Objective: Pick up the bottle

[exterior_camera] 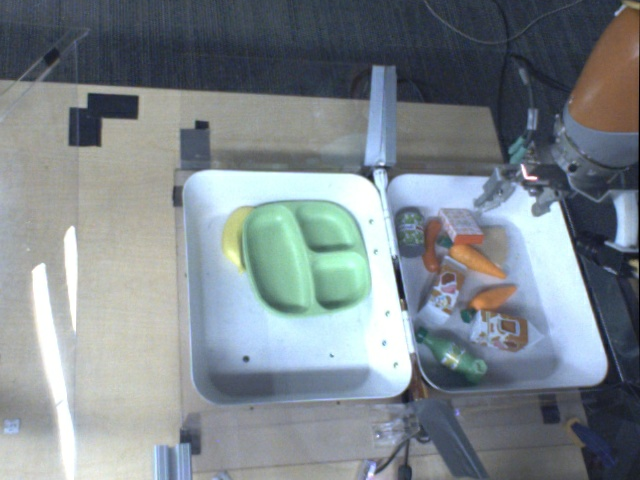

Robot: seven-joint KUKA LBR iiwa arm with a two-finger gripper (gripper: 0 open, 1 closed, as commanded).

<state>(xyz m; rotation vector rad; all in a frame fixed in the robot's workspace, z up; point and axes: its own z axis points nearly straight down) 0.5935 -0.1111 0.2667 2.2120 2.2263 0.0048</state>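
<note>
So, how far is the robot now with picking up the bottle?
Nothing looks done yet. The green bottle lies on its side near the front edge of the right bin, beside a small carton, and nothing grips it. In hand: the gripper hangs over the bin's far side, well away from the bottle. Left: cross the bin, descend, grasp and lift.

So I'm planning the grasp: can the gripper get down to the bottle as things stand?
Probably yes. The bottle lies uncovered by the right bin's near wall, apart from the cartons; the gripper hangs over the far end.
</note>
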